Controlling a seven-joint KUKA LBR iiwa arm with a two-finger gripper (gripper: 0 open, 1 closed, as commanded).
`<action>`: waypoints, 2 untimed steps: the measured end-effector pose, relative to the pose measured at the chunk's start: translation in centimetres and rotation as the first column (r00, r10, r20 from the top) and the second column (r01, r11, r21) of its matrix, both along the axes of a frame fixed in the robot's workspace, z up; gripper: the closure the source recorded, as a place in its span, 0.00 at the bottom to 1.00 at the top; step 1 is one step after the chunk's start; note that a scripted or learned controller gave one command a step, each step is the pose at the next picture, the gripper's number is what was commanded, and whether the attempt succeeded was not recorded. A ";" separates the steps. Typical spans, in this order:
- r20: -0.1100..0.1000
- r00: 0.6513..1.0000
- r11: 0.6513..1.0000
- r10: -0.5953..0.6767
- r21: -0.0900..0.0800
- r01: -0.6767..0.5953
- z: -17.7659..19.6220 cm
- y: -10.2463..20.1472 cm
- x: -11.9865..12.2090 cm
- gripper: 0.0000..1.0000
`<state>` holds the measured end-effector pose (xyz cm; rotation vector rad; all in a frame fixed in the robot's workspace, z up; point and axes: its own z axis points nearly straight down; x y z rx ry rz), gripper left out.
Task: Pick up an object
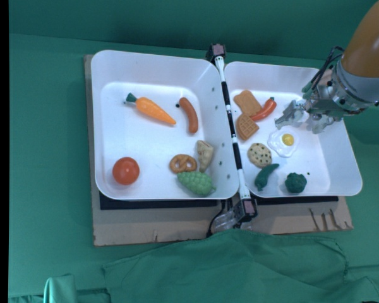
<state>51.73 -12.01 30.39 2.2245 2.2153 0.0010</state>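
2 white bins are sitting side by side on the surface (pixel 57 137), and you are looking at the approach step: the hand (pixel 301 113) is hanging over the upper part of the right bin (pixel 341 163), with nothing showing between its fingers. Whether those fingers are spread or closed, you cannot tell from this slant. The nearest candidates are lying just below and beside it: the fried egg (pixel 284 141) almost directly under it, the red chilli (pixel 264 110) and the 2 waffle pieces (pixel 246 113) to its left. Further down the same bin, the cookie (pixel 259 154), the green pepper (pixel 265 176) and the broccoli (pixel 295 182) are lying apart from one another. The left bin (pixel 107 106) is holding the carrot (pixel 151 109), sausage (pixel 189 115), tomato (pixel 126 170), pretzel (pixel 183 163) and grapes (pixel 196 182), well away from the hand. By my judgement, the next move is calling for a descent centred over 1 item, probably the egg, though its flat shape is likely making it hard to pinch
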 end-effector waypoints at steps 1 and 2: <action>0.000 1.000 1.000 0.000 0.000 0.000 0.0 0.0 0.0 0.00; -0.005 1.000 1.000 0.000 0.001 0.000 -4.2 0.2 0.3 0.00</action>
